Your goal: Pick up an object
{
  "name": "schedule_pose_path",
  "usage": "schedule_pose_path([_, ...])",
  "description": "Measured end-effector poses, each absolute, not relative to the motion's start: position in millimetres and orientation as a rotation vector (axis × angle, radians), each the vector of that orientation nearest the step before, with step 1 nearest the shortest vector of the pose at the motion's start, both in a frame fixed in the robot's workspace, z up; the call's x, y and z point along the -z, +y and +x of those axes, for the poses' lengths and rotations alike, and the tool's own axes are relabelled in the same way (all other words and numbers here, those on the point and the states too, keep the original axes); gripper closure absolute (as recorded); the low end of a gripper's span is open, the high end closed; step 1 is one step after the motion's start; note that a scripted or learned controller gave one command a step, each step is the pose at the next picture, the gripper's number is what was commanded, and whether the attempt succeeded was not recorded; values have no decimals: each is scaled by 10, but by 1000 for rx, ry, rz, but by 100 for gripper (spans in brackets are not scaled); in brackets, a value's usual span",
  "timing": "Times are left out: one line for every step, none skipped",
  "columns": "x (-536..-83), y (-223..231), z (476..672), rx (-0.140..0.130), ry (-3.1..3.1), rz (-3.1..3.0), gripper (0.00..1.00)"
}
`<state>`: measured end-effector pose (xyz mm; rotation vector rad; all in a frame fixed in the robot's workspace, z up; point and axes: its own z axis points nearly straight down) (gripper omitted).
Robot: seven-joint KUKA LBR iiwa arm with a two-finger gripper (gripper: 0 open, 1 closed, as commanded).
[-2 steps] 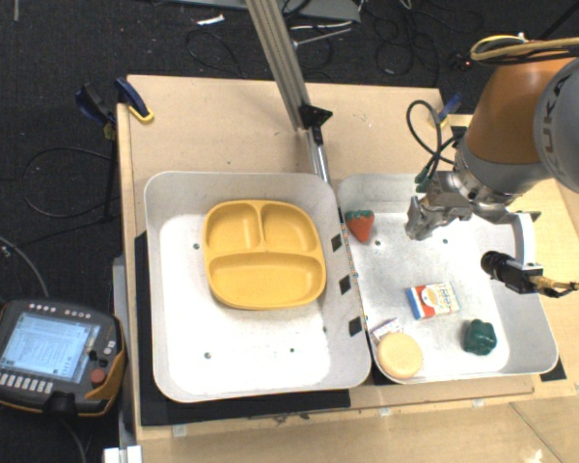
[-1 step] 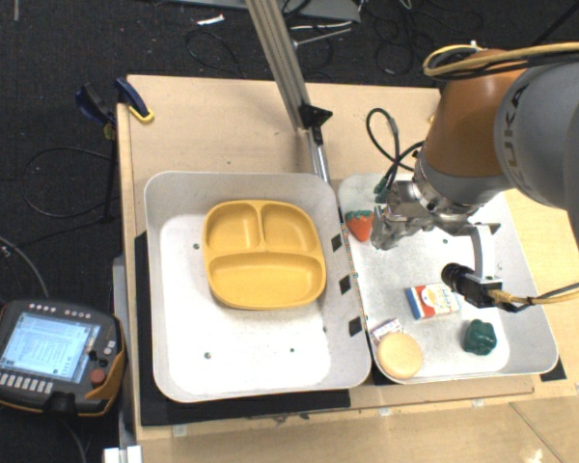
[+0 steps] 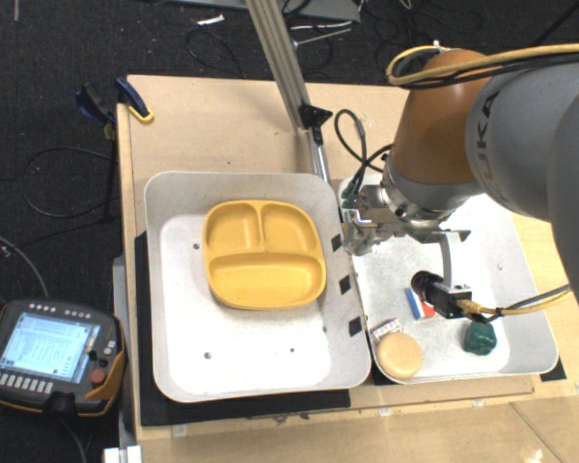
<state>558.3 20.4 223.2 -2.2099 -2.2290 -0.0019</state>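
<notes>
Two white bins sit side by side on a tan bench (image 3: 203, 123). A yellow plate (image 3: 264, 255) with three parts lies in the left bin (image 3: 164, 258). In the right bin (image 3: 521, 258), near its front edge, lie a round tan thing (image 3: 399, 353), a green thing (image 3: 480, 338) and a small red and blue thing (image 3: 414, 305). The gripper (image 3: 365, 228) hangs over the right bin's left side, and I cannot tell if it is wide or narrow. To do well, it should pick one thing, line up right above it, and go straight down.
</notes>
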Motion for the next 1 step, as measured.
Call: schedule_pose_path([-2352, 685, 5363, 1, -2229, -2210, 100])
